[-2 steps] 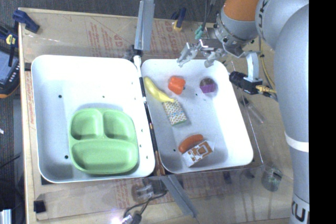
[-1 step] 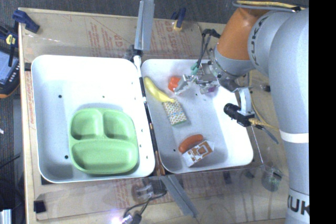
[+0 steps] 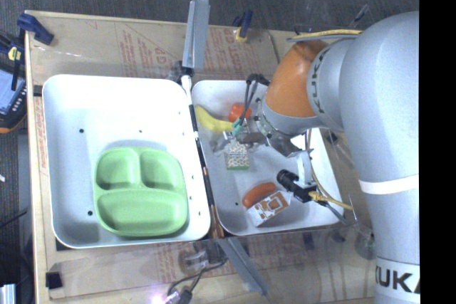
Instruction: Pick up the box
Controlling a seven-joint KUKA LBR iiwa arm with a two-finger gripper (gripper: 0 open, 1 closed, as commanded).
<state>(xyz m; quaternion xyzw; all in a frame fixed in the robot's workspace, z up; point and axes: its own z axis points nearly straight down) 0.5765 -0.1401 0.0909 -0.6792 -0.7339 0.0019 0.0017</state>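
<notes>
A brown and white box [image 3: 270,208] lies near the front edge of the right bin [image 3: 313,218], tilted, touching an orange-red sausage-shaped item [image 3: 258,192]. My gripper [image 3: 241,136] hangs over the back-left part of that bin, well behind the box. Directly below the gripper sits a small speckled green and white block [image 3: 237,158]; whether the gripper touches it is unclear. The grey arm with its orange band [image 3: 292,85] covers the bin's right side.
A yellow banana [image 3: 211,120] and an orange-red piece [image 3: 237,111] lie at the back left of the right bin, beside the gripper. A black fitting [image 3: 293,183] with cables hangs near the box. The left bin [image 3: 64,92] holds a green divided tray [image 3: 140,191].
</notes>
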